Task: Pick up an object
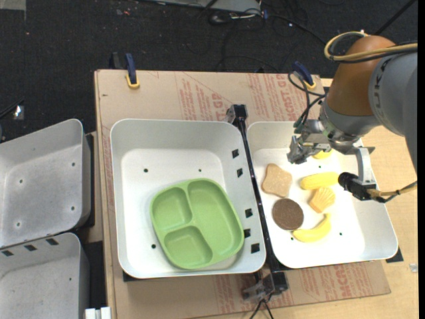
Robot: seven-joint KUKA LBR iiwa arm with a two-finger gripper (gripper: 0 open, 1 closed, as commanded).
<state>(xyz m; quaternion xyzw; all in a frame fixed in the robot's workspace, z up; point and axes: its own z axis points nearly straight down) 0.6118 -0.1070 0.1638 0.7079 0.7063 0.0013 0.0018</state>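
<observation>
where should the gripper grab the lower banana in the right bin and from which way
Likely at the middle of the lower banana, coming straight down from above with the fingers closing across its narrow width. It lies flat on the right bin floor, curved, with its left end close to the round brown cookie; mid-body has bare floor on both sides.

The grey arm (398, 88) is reaching in from the right, its orange band (352, 78) sitting up and to the right of the end effector (302, 148). The wrist is bending downward, so the end effector is pointing down and a little to the left. A black cable (312, 102) is running down just above the end effector.
</observation>
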